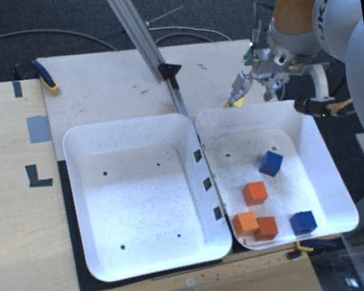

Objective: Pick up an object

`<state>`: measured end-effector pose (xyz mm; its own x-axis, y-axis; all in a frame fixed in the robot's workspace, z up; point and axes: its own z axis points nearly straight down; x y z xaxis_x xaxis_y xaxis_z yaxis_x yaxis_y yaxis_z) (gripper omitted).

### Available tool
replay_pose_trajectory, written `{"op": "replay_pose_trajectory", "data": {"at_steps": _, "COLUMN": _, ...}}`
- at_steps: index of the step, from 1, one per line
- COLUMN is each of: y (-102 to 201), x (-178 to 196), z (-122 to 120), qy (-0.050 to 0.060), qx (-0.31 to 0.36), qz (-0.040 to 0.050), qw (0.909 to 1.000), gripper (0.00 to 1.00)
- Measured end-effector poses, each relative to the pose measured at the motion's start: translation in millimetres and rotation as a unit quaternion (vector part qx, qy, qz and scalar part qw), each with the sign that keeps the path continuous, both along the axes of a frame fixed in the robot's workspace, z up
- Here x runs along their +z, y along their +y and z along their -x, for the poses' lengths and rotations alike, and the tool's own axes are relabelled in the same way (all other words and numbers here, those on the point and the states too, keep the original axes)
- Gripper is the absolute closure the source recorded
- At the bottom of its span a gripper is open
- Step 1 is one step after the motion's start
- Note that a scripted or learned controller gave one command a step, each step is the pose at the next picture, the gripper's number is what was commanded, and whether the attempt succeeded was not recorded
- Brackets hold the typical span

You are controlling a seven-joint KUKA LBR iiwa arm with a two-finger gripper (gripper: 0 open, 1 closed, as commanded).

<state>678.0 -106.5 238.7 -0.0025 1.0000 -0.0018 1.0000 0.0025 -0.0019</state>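
The arm comes in from the right, grey with its orange band high at the upper right corner. The gripper hangs above the far rim of the right bin, near that bin's far left corner. Its two fingers are spread apart, with nothing between them. A small yellow thing sits at the rim just below the left finger; I cannot tell what it is.

The right bin carries five blocks, all well apart from the gripper:
- blue block, tilted, about mid-bin, nearest the gripper.
- red block, just toward the near side and left of the blue one.
- orange block, close to the bin's near left corner.
- second red block, touching the orange block on its right.
- second blue block, close to the near rim, right of the red one and apart from it.

The left bin sits beside the right bin, their rims touching along the middle. A metal rail slants down from the top edge to the point where the bins meet at the far side. A blue and yellow clamp sits at the bench's far left corner. Black cables run over the dark floor beyond the bench.
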Motion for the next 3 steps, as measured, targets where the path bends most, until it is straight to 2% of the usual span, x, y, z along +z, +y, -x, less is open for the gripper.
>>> {"op": "replay_pose_trajectory", "data": {"at_steps": 1, "y": -16, "x": -133, "z": 13, "qy": 0.004, "qx": -0.001, "qz": -0.0005, "qw": 1.0000, "gripper": 0.00}}
{"op": "replay_pose_trajectory", "data": {"at_steps": 2, "y": -27, "x": -149, "z": 55, "qy": 0.003, "qx": -0.002, "qz": -0.0005, "qw": 1.0000, "gripper": 0.00}}
{"op": "replay_pose_trajectory", "data": {"at_steps": 3, "y": 20, "x": -147, "z": 126, "qy": 0.003, "qx": 0.000, "qz": -0.0023, "qw": 1.0000, "gripper": 0.00}}
